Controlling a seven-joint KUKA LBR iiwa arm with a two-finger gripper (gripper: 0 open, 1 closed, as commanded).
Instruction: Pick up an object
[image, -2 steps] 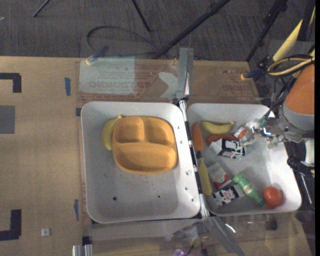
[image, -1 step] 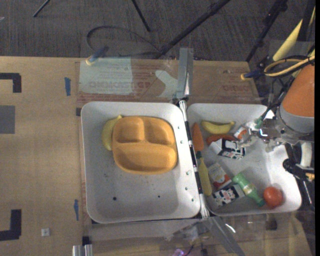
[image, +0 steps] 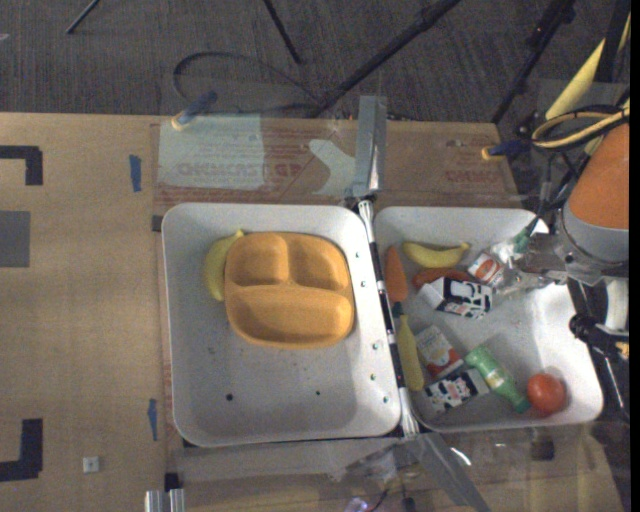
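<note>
The gripper (image: 508, 262) hovers low in the right bin (image: 570, 340); the milk carton (image: 462, 296) lies just left of it, long axis left-right. Whether the jaws are released or clenched, I can't tell.

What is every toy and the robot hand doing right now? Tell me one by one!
Orange tray: lying flat in the left bin, right way up.
Yellow banana: in the left bin, tucked against the tray.
Second banana: lying in the right bin.
Carrot: lying along the right bin's left wall.
Green bottle: on its side.
Tomato: resting in the corner.
Gripper: low over the right bin.
</note>
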